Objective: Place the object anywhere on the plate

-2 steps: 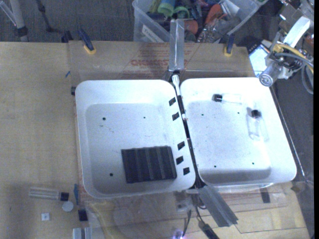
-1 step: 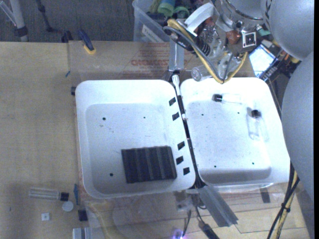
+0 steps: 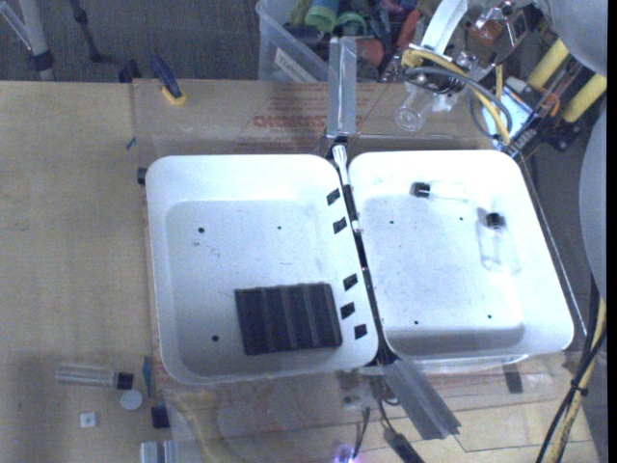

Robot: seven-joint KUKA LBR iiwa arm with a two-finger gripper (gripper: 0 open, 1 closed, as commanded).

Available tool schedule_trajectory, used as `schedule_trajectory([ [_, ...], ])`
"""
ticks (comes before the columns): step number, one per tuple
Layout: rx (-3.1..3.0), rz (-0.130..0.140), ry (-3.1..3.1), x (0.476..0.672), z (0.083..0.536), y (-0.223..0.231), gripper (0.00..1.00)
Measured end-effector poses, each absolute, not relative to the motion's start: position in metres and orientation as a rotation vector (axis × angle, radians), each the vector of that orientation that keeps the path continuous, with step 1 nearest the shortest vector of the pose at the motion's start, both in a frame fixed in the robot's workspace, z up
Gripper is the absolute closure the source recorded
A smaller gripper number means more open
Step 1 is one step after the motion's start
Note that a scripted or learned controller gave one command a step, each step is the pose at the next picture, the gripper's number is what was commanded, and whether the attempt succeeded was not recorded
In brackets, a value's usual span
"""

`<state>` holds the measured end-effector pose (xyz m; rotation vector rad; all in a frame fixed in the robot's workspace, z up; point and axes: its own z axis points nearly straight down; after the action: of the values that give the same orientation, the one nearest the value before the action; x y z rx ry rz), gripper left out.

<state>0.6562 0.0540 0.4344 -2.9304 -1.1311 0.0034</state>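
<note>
I see the dark ribbed plate (image 3: 287,318) lying flat in the left bin (image 3: 157,258), and two clear black-capped vials (image 3: 492,241) well apart from it in the right bin (image 3: 551,292).

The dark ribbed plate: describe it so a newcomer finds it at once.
Start at the left white bin of the two side by side. The dark ribbed plate lies flat on its floor near the front wall, right of centre. It is a black rectangle with lengthwise ridges, unlike the two small clear vials in the right bin.
</note>
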Motion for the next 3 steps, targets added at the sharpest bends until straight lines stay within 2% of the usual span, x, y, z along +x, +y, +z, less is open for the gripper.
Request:
schedule_trajectory([
  [1,-3.117,-0.003,-0.39,0.662,0.434,0.064,1.0],
  [2,-3.043,0.011,-0.77,0.634,0.293,-0.004,1.0],
  [3,-3.127,-0.002,-0.311,0.638,0.328,0.044,1.0],
])
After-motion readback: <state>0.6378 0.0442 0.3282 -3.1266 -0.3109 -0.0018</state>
